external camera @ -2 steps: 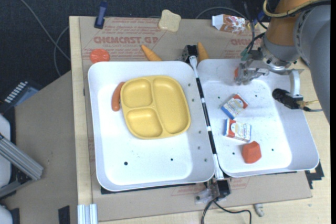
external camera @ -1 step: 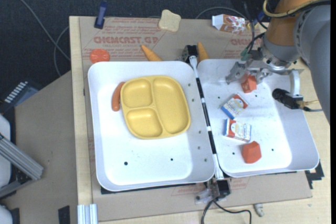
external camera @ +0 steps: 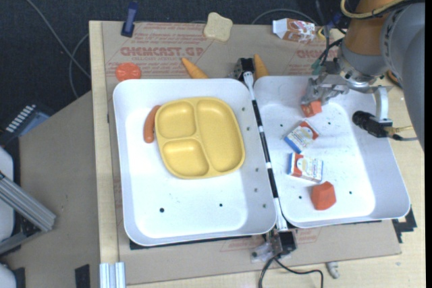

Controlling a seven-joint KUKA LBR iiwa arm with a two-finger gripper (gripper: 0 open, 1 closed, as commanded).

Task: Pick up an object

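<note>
My gripper [external camera: 317, 95] hangs over the far left part of the right bin [external camera: 378, 172], on the grey arm that reaches in from the upper right. Directly under its tip lies a small orange-red block [external camera: 311, 107]; whether it is touched is unclear. Nearer the front of that bin are a blue-and-white carton [external camera: 300, 137], a red-and-white carton [external camera: 306, 167] and a red chunk [external camera: 323, 195]. In the left bin [external camera: 196, 222] a yellow divided tray [external camera: 199, 137] sits with a reddish sausage [external camera: 149, 125] along its left side.
Behind the bins, on the board, lie a bread slice [external camera: 218, 25], a blue item [external camera: 129, 18], an orange disc [external camera: 126, 71], two carrot pieces [external camera: 194, 68] [external camera: 260, 66] and a crumpled packet [external camera: 295, 28]. A black clamp [external camera: 246, 68] joins the bins at the back.
</note>
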